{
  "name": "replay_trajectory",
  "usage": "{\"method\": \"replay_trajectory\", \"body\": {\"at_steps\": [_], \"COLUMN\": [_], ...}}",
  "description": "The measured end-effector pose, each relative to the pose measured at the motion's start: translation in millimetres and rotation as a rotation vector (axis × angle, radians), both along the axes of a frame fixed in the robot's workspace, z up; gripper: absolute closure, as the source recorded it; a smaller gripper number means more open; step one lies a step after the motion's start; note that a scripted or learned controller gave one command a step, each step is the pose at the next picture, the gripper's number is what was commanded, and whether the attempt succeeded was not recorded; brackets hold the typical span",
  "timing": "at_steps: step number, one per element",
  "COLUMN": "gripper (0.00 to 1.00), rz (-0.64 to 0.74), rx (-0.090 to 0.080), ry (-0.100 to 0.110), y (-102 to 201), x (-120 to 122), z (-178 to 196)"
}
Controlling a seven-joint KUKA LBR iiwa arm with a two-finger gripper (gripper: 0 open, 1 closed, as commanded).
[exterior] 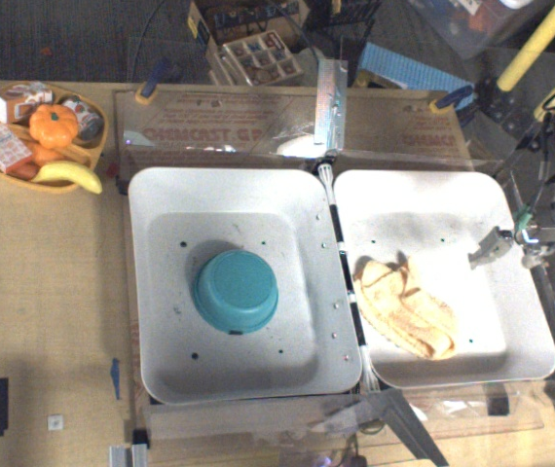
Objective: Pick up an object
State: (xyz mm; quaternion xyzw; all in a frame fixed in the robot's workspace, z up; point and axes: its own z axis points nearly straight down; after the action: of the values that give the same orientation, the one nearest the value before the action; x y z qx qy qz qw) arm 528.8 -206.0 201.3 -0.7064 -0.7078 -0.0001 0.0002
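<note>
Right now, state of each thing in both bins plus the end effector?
teal bowl: upside down, resting in the left bin, untouched.
yellow cloth: crumpled, lying loose in the right bin, near its left wall.
end effector: over the right side of the right bin, apart from the cloth, holding nothing that can be seen.

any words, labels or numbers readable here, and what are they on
Red lettering on the cardboard strip behind the bins: too blurred and glare-washed to read.
Printed small boxes in the basket with the toy fruit: too small to read.
Teal bowl, yellowish cloth, white bins: no text visible.
</note>
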Motion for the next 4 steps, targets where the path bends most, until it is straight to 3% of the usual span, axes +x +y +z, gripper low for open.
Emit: {"method": "replay_trajectory", "body": {"at_steps": [1,2,3,4], "gripper": [0.00,0.00,1.00,0.00], "rz": [0.131,0.397,0.394,0.394], "rx": [0.000,-0.004,-0.003,-0.003], "ry": [0.000,-0.011,-0.016,-0.016], "y": [55,100,100,100], "x": [-6,10,11,11], "z": [-68,-110,-100,-100]}}
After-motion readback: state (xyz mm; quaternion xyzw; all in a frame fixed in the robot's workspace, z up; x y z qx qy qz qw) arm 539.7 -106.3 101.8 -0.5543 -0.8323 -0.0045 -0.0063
